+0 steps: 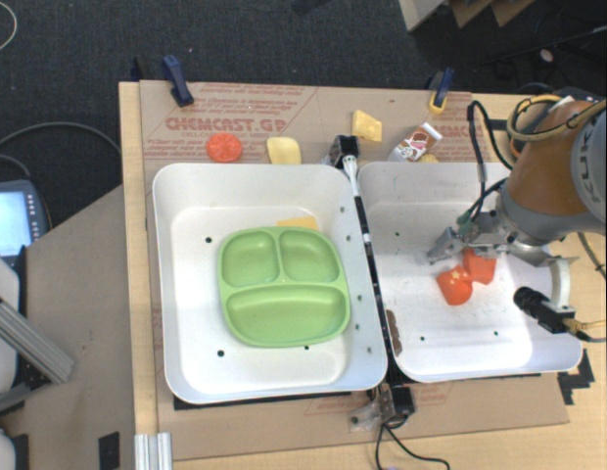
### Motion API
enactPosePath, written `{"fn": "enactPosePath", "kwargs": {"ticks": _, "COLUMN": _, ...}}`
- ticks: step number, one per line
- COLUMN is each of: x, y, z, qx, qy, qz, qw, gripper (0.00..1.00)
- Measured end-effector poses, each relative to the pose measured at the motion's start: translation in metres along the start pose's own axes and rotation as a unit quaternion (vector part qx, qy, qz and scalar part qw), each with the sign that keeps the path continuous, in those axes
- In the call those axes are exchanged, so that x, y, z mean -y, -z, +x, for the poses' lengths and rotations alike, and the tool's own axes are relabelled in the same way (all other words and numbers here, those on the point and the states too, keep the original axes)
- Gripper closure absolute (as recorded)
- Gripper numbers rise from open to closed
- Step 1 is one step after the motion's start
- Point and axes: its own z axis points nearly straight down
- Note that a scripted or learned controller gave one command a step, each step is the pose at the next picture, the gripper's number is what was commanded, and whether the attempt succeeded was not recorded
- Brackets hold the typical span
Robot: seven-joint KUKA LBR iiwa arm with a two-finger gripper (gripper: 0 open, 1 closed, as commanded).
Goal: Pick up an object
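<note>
Over on the right-hand bin, the gripper hangs low above the floor of the tray, right up against an orange pepper-like toy that sits just in front of it. A second reddish-orange piece sits tight under the wrist, touching or nearly touching the first, and from where I stand I cannot tell whether the two are one object or two. Nor can I tell how the hand is set: the grey metal at the wrist hides whatever lies between its tips, so I would not say it holds anything. The toy looks like hollow plastic play food, so I would judge it light, stiff and rather slick, with a rounded, lumpy body likely to roll or squirt sideways if pinched off-centre. The safest hold, to my eye, is straight down across its widest part, squeezing on two opposite flanks, not on the narrowing end. Next door, the left bin holds a green divided plate with a yellow piece just behind it, well apart from the arm.
</note>
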Motion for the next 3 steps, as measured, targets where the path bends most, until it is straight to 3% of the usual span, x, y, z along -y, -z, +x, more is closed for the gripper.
{"fn": "enactPosePath", "kwargs": {"ticks": 1, "x": -0.029, "y": -0.006, "z": -0.068, "qx": -0.012, "qy": 0.0, "qz": 0.014, "qw": 0.9998, "gripper": 0.0}}
{"fn": "enactPosePath", "kwargs": {"ticks": 2, "x": -0.073, "y": -0.009, "z": -0.006, "qx": -0.008, "qy": 0.004, "qz": 0.011, "qw": 0.9999, "gripper": 0.0}}
{"fn": "enactPosePath", "kwargs": {"ticks": 3, "x": 0.034, "y": -0.005, "z": 0.027, "qx": -0.01, "qy": -0.001, "qz": 0.02, "qw": 0.9998, "gripper": 0.0}}
